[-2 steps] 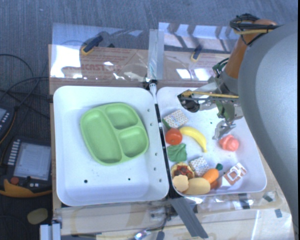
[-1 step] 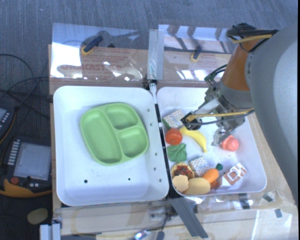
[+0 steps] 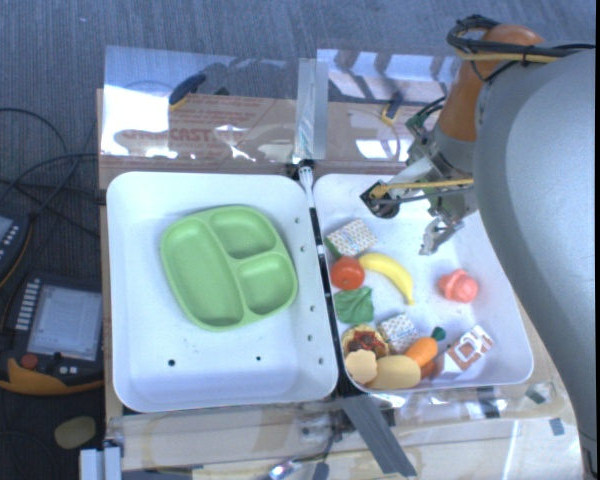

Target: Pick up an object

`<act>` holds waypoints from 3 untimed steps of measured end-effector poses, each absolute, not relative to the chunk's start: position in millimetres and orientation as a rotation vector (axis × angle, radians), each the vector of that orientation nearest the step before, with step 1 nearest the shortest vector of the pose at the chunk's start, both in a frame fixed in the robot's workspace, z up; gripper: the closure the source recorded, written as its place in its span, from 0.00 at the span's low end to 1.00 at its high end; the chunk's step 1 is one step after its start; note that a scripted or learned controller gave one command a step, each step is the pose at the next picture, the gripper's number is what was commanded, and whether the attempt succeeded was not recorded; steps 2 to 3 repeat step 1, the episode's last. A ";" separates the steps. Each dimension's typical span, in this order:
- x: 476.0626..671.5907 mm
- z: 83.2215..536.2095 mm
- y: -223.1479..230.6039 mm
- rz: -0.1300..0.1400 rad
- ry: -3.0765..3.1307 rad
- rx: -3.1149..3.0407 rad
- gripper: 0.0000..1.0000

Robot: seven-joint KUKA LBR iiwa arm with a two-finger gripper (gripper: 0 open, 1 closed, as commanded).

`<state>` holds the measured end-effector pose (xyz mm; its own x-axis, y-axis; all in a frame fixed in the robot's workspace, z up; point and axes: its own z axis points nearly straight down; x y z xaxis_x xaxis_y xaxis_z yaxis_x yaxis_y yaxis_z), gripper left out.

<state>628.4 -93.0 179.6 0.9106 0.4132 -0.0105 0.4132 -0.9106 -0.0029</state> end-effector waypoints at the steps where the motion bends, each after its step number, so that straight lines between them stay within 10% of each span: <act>1: 614.2 179.7 -83.2 0.018 -0.357 -3.121 0.00; 3: 614.2 179.7 -83.2 0.018 -0.357 -3.121 0.00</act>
